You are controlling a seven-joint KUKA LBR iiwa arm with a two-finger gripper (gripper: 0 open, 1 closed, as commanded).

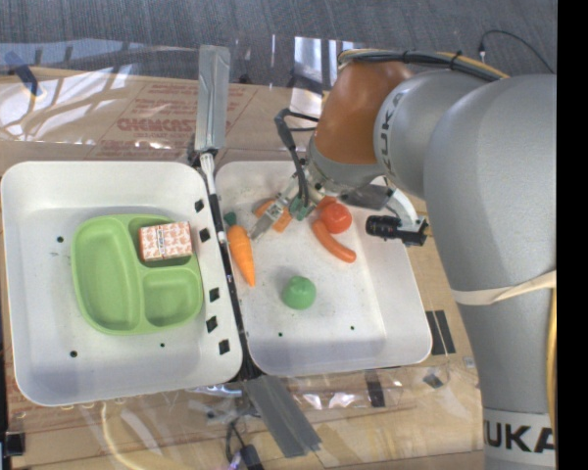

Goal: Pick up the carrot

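The carrot [240, 254] lies in the right bin [392, 311] against its left wall, orange with a green top end pointing away from the camera. My gripper [279, 214] is low in the same bin, just up and right of the carrot and apart from it. Its fingers [264, 226] stand open on either side of a small orange piece [273, 210] on the bin floor. Nothing is lifted.
A red tomato [335, 215] and a long red pepper [334, 244] lie right of the gripper. A green ball [298, 292] sits below them. The left bin [29, 262] holds a green divided tray [118, 292] with a small box [166, 242].
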